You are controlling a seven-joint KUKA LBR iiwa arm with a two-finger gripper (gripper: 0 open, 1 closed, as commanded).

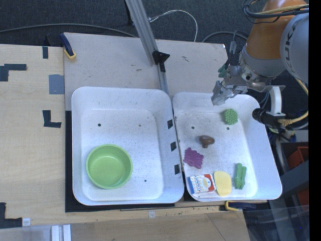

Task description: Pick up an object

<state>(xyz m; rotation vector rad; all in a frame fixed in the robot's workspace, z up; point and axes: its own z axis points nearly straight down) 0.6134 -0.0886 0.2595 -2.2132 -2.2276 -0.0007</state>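
Observation:
My gripper hangs over the far edge of the right bin, with nothing visible between its fingers. Just right of and below it lies a green knobbly ball. A small brown lump sits mid-bin, and a purple bumpy piece lies in front of it. Along the near wall are a white and red packet, a yellow oval piece and a green ridged stick.
The left bin holds a light green bowl in its near left corner. A slanted metal pole rises behind the bins. Cables hang at the right bin's far right side.

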